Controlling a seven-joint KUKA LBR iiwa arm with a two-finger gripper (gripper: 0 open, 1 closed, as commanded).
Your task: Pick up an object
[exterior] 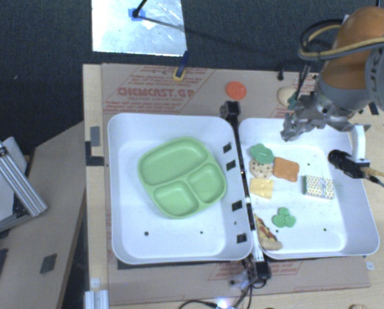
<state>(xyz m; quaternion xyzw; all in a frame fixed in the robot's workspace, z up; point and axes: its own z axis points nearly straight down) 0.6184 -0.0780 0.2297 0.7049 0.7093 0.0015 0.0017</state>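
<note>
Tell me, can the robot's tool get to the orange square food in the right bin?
Probably yes. The tool hangs over the right bin's far end, and the orange square lies uncovered just below it. The green leaf and cookie sit close beside it, so they might get bumped.

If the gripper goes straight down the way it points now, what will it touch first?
Probably the bare white floor of the right bin near its top edge. The gripper hangs up and right of the green leaf piece and the orange piece, so it likely misses both, though depth is unclear.
</note>
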